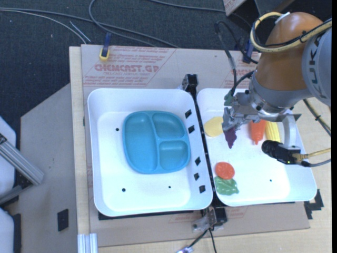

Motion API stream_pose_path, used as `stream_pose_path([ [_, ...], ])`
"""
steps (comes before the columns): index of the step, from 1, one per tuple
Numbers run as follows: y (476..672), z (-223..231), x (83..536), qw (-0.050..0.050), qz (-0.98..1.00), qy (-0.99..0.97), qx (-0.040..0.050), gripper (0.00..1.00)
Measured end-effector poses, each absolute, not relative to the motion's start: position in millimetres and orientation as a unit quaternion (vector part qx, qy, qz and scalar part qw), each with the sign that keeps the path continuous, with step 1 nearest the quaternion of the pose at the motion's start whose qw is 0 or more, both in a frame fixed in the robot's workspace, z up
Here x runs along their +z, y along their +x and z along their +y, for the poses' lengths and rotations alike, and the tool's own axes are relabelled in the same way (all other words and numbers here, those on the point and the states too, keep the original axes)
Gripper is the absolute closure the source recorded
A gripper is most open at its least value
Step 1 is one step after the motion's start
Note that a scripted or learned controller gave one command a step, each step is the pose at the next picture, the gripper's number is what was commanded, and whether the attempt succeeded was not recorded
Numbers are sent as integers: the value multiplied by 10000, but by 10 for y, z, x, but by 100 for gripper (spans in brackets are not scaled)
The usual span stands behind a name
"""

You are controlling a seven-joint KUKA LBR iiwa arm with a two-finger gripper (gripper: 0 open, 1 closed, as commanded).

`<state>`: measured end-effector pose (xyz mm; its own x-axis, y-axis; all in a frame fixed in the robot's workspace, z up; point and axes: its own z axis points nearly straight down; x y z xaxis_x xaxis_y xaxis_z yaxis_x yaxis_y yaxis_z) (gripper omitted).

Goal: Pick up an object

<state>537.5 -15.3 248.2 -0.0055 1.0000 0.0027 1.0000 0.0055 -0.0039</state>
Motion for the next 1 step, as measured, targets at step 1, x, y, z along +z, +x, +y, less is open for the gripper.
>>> stream_pose_path([
  [1, 5283, 475, 2380, 28, -7095, -7047, 3, 100],
])
